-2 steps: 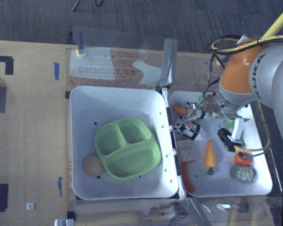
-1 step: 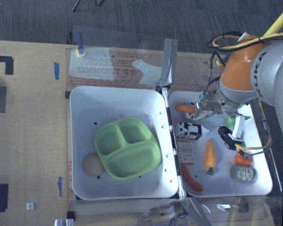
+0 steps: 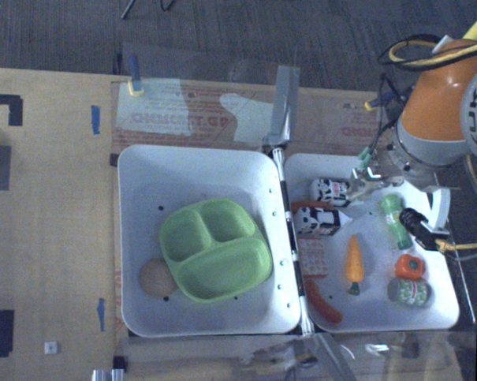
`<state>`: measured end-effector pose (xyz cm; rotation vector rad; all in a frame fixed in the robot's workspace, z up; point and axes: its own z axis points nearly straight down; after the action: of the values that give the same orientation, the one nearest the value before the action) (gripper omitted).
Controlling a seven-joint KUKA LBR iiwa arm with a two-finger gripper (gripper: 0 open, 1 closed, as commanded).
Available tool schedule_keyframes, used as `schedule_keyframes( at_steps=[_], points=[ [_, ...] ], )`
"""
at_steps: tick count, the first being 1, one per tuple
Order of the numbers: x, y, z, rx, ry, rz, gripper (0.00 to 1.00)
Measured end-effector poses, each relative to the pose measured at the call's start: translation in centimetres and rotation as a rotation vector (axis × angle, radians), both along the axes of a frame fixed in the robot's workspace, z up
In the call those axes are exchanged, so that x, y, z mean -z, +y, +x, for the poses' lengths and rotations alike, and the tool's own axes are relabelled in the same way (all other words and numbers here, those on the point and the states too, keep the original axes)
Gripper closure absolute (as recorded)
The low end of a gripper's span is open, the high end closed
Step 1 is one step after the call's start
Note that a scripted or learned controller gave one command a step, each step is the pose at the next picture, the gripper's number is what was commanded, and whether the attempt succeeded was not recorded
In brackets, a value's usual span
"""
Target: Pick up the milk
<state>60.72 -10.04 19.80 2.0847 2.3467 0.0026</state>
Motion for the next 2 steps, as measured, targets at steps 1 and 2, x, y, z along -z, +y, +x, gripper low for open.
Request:
schedule_keyframes(
  at_steps=[1, 2],
  points=[
    [-1.0, 0.8, 0.3, 0.011, -0.001, 0.000, 1.00],
    [-3.3, 5.9, -5.1, 0.172, 0.005, 0.002, 1.00]
  ],
)
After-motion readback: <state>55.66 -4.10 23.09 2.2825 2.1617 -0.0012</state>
